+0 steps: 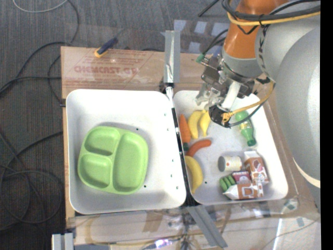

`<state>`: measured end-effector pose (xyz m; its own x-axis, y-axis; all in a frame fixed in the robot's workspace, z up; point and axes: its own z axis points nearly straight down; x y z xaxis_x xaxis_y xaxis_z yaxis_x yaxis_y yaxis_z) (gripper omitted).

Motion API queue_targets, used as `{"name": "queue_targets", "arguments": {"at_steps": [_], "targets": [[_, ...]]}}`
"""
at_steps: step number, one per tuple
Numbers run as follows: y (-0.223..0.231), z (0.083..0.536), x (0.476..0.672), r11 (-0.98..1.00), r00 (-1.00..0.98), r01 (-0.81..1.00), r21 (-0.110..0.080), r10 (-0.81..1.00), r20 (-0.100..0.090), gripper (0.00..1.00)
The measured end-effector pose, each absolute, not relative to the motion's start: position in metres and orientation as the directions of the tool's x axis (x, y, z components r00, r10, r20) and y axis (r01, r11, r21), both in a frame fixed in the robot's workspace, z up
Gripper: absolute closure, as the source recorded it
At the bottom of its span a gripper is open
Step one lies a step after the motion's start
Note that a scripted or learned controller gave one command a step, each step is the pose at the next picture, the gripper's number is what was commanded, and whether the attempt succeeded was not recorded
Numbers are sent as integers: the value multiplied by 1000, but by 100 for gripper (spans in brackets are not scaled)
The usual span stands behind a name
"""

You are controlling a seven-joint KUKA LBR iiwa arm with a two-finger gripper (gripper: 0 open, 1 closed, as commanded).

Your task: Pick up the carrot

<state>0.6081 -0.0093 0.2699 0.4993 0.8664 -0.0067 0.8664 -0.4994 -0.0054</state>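
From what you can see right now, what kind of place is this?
Probably a robotics lab bench set up for picking tests: a grey arm with an orange band reaches over two white bins, toy food such as a carrot lies in the right bin, and loose cables cross the carpet.

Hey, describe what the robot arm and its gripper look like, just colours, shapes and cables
The arm is bulky and rounded, with smooth light grey casings and a glossy orange band above the wrist. Black cables loop around that band, and a yellow cable runs beside them. The gripper is a compact dark grey metal block with paler parts, and a yellow wire curls at its lower side.
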Motion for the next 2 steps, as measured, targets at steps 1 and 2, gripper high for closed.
{"name": "queue_targets", "arguments": {"at_steps": [1,2], "targets": [[49,306,623,-448,448,894,-3,894,-8,100],[-19,309,651,-418,418,908,-4,908,-8,100]]}}
